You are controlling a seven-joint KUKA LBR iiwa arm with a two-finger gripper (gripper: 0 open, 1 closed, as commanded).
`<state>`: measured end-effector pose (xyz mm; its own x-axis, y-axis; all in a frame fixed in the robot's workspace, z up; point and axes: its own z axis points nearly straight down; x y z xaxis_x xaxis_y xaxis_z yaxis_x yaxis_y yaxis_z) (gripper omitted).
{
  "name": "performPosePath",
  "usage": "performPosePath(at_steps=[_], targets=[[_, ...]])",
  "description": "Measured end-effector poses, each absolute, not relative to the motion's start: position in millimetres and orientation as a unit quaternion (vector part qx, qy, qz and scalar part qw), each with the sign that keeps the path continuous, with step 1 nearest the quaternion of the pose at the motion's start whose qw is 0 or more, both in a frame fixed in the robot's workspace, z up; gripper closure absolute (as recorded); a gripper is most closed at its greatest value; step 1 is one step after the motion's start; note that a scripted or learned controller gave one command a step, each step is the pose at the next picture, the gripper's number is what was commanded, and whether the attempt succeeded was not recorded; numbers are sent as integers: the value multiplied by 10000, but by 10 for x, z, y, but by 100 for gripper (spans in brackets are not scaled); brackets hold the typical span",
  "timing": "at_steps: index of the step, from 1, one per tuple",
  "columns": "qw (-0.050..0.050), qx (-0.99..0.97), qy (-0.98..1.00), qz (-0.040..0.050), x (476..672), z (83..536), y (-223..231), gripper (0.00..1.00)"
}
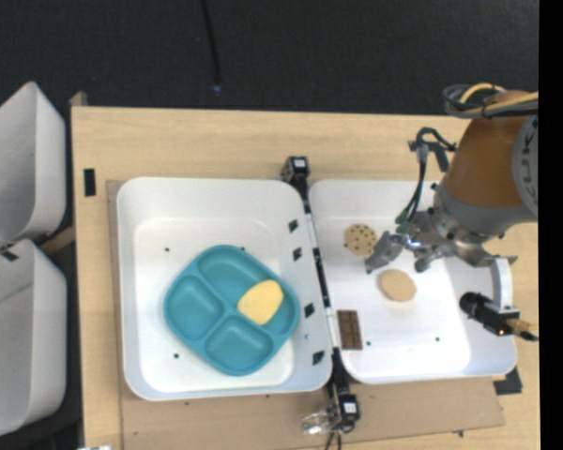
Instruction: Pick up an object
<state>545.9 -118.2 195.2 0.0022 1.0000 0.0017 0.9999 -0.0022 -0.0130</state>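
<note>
A pale wooden table (216,148) carries two shallow white plastic bins with rounded corners, set side by side and touching along a black-clipped seam. In the left bin (150,204) lies a smooth teal divided plate (211,317), rounded and split into three compartments; a soft-looking yellow oval object (261,301) sits in its right compartment, near the bin's right wall. The right bin (375,364) holds a round, speckled brown cookie (359,238) toward its far left corner, a tan, matte, bun-shaped lump (398,286) near the middle, and a small dark brown rectangular block (348,329) by the left wall, close to the near edge.

The grey and orange arm (488,172) comes over the right bin's right edge. Its gripper (403,254) hangs just above the tan lump, the metallic jaws spread apart and grasping nothing.

Beyond the table's far edge the floor is dark carpet (310,36); white moulded containers (14,251) stand off the left edge.
</note>
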Motion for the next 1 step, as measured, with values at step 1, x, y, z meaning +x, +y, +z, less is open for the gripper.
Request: performPosePath(at_steps=[1], targets=[[0, -7065, -7077, -1, 5490, 2022, -1179, 0]])
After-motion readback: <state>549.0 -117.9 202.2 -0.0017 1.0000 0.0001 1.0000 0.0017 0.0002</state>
